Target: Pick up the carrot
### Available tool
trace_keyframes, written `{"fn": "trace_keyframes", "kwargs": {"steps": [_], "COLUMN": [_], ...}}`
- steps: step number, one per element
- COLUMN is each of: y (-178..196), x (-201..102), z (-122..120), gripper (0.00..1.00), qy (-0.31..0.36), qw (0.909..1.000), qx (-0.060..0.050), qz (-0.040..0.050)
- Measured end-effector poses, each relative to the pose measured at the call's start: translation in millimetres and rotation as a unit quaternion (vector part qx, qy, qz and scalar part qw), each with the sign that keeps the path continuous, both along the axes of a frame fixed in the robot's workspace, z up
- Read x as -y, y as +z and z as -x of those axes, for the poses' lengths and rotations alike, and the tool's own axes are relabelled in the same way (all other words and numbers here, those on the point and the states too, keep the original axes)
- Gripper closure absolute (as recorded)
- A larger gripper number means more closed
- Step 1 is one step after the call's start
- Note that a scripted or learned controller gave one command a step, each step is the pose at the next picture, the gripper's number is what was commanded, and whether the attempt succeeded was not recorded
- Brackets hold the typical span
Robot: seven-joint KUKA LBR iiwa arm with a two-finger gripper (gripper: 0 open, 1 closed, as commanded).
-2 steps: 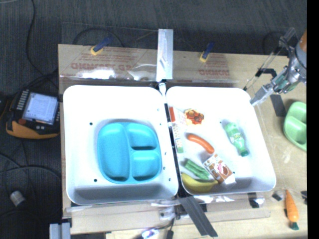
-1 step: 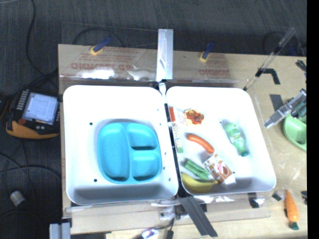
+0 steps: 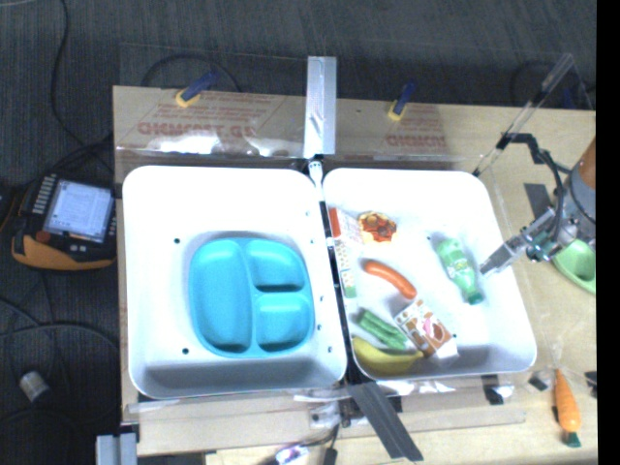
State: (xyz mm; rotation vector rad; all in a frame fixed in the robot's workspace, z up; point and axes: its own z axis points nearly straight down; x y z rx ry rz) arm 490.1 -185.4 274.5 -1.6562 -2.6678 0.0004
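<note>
The carrot lies on the worktop at the near right, outside the right bin. The tool hovers above that bin's right edge beside a green bottle; its state cannot be determined.

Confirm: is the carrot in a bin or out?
Out. The small orange carrot with a green tip lies on the bench, right of the right white bin, near the front corner.

Arm at right edge, pincer angled leftward.
</note>
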Motion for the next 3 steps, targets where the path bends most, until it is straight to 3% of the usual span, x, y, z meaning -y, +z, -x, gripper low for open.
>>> {"fn": "trace_keyframes", "kwargs": {"steps": [1, 2, 3], "y": [-50, 61, 34], "x": [37, 38, 38], "z": [-57, -63, -80], "gripper": [1.00, 1.00, 1.00], "qy": [-0.069, 0.003, 0.038], "qw": [0.9976, 1.0000, 0.9993], "qx": [0.000, 0.002, 0.001], "qz": [0.0003, 0.0009, 0.0017]}}
